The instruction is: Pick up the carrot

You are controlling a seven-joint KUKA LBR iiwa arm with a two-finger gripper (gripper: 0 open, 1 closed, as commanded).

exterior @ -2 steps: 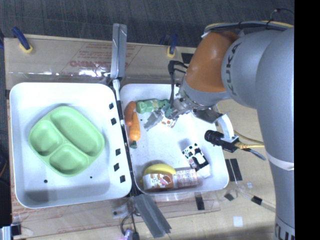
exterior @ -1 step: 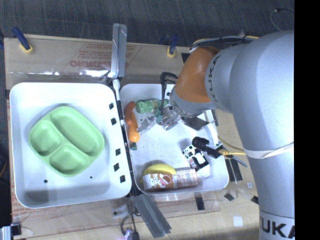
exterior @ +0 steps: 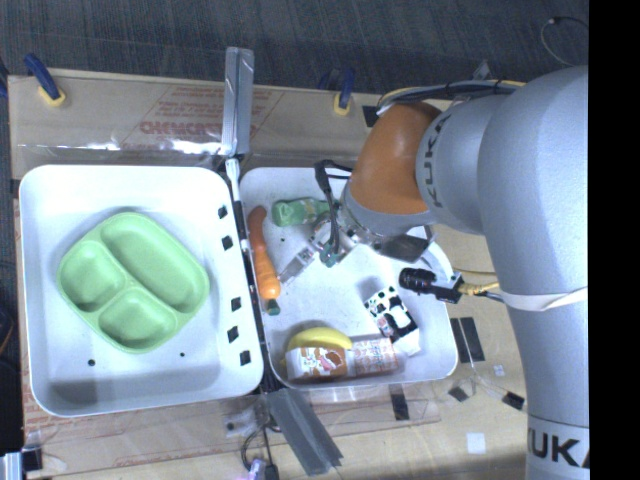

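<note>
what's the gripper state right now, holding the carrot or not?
Gripper: low in the right bin, just right of the carrot; nothing seen between it and the carrot shows a grasp. Open or closed: cannot be told.

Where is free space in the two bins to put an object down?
Left bin: bare floor surrounds the green plate, widest along the near wall. Right bin: crowded; a small bare patch lies between carrot, banana and cow-patterned box.
</note>
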